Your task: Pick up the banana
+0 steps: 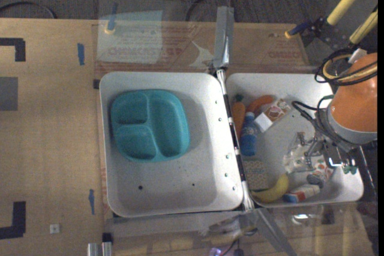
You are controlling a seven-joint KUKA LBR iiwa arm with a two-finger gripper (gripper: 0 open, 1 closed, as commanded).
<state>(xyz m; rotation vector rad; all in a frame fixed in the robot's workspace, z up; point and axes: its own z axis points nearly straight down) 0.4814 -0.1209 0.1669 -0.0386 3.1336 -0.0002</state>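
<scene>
The yellow banana (273, 189) lies curved in the right bin (282, 86), near its front left corner. My gripper (313, 156) hangs over the right half of that bin, below the arm's orange band (355, 108). It sits up and to the right of the banana, clearly apart from it, over a pale crumpled item (296, 160). Nothing yellow shows at the gripper.
The right bin also holds a blue bottle (248, 135), an orange carrot-like piece (239, 113), a small printed box (275, 112) and a white and red tube (303, 193) beside the banana. A teal divided plate (150, 124) lies in the left bin (180, 189).
</scene>
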